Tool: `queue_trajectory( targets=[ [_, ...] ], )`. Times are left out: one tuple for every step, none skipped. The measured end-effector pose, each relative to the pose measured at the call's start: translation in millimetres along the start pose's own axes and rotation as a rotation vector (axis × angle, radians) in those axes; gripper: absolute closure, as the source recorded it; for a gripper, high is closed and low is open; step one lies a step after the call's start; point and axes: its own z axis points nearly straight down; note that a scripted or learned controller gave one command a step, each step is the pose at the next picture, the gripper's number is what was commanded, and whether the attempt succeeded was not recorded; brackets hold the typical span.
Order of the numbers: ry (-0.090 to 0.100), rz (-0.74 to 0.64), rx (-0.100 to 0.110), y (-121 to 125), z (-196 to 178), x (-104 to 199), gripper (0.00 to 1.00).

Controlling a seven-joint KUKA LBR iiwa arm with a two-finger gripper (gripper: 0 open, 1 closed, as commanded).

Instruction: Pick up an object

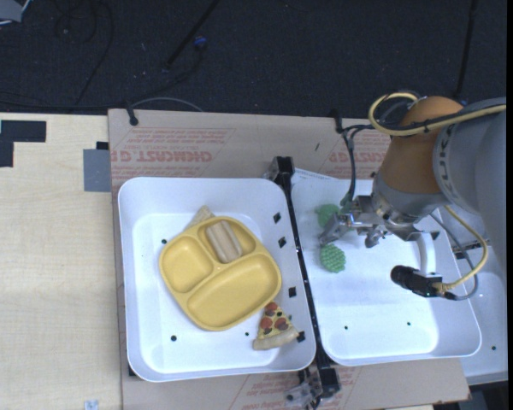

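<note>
In the right bin (393, 340), a knobbly green toy (332, 259) lies near the divider. A second, paler green piece (327, 214) rests just behind it. My gripper (346, 227) hangs low over the bin's back left part, between the two green pieces and very close to both. The wrist hardware hides how they meet. The grey arm with its orange band (419, 156) comes in from the right.
The left bin (145, 229) holds a yellow divided plate (197, 272) with a tan bun-like toy (224, 241) in one compartment. A toy pizza slice (274, 330) lies at that bin's front right. A black cable connector (415, 280) hangs over the right bin.
</note>
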Motion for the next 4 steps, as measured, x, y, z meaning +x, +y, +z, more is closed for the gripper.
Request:
queue_trajectory(
  targets=[
    [0.000,0.000,-0.002,-1,33,1,0.00],
    [0.000,0.003,-0.003,-1,21,0,1.00],
    [-0.001,-0.002,-0.012,-3,-39,6,1.00],
    [-0.002,-0.001,-0.012,-4,-102,1,1.00]
  ],
)
